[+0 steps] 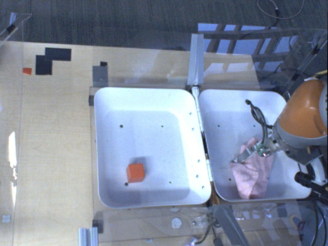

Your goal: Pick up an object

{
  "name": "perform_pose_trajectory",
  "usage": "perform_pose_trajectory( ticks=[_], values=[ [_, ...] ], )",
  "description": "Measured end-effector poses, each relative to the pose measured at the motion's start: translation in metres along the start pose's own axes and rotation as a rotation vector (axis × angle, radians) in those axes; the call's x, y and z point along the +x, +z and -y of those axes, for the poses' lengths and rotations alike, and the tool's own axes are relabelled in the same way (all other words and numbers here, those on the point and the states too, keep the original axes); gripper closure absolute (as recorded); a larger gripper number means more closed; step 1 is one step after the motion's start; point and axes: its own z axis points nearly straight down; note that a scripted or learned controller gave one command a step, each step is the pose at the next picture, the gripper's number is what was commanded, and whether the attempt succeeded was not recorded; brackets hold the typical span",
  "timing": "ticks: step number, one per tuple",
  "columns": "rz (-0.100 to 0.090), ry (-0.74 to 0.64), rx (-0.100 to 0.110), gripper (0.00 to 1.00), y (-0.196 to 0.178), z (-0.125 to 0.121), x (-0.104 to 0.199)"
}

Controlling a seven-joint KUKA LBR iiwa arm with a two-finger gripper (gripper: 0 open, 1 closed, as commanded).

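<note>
We are reaching into the right bin (225, 106) with our gripper (245, 155) pinching the pink cloth (252, 176) at its upper edge, while an orange block (136, 172) is sitting in the left bin (154, 104).

A light wooden bench (51, 152) fills most of the scene beneath dark grey ribbed carpet (128, 9) running along the top. Black patches (51, 59) and a small orange marker (27, 71) sit at the bench's upper left. A grey metal post (196, 60) rises at the bench's far edge, and a thin looped cable (279, 6) lies on the carpet at upper right.
</note>
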Motion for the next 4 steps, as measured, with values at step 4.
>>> perform_pose_trajectory(
  ticks=[4],
  values=[
    [-0.004, 0.225, 0.003, 0.00, 0.002, -0.043, -0.018]
  ],
)
